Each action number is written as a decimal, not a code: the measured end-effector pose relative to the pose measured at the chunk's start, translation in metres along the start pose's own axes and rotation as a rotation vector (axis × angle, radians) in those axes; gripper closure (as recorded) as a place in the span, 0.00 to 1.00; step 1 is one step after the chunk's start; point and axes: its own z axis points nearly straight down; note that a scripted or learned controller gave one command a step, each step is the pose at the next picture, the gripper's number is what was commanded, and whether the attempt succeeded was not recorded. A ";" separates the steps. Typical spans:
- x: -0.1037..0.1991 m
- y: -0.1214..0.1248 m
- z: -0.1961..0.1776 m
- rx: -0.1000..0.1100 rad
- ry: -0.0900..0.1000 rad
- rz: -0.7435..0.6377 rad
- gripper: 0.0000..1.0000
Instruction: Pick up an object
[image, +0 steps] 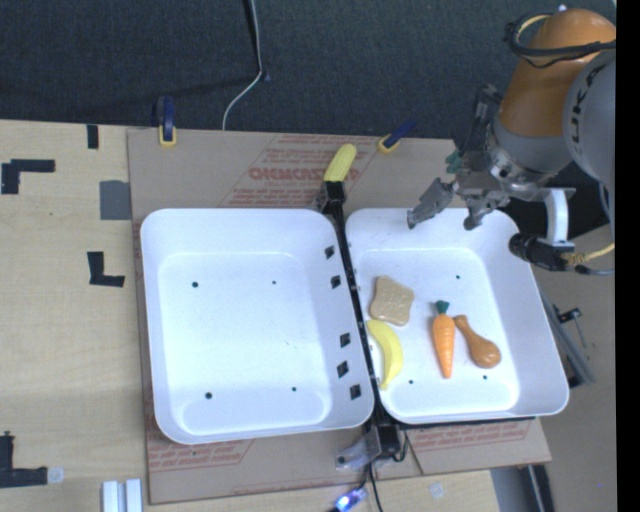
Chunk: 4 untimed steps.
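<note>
The gripper (446, 211) hangs with fingers spread, holding nothing. Below it in the right bin (520, 300) lies the carrot (444, 344), probably light, stiff plastic; best pinched across its middle.

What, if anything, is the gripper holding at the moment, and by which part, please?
Nothing. The gripper hangs open above the right bin's far edge, with nothing between its jaws.
</note>
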 end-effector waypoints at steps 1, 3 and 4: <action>-0.007 -0.029 -0.228 -0.020 -0.004 0.000 0.00; -0.009 -0.036 -0.063 0.017 0.003 0.002 1.00; 0.073 -0.043 0.019 0.010 0.005 -0.007 1.00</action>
